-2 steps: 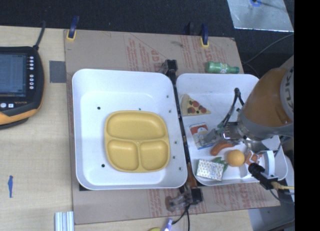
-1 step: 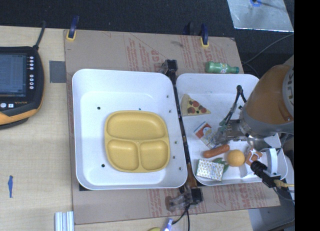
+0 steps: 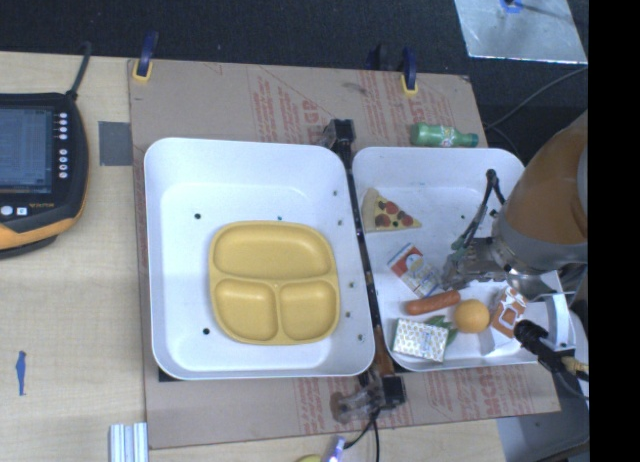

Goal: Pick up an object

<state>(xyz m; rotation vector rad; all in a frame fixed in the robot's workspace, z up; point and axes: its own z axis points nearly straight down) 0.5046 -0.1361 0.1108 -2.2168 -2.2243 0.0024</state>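
The left bin (image 3: 170,250) carries 1 yellow divided plate (image 3: 273,281). In the right bin (image 3: 440,162) lie a pizza slice (image 3: 388,213), a small packet (image 3: 408,263), a carrot (image 3: 432,302), a silver pouch (image 3: 420,340) and an orange ball (image 3: 472,316), tightly grouped. The tool (image 3: 462,262) hovers over them; its state I cannot tell. A descent here may nudge neighbours or pinch 2 items.

The arm (image 3: 545,215) is a bulky rounded body with an orange band above a grey wrist, a thin black cable running alongside it.
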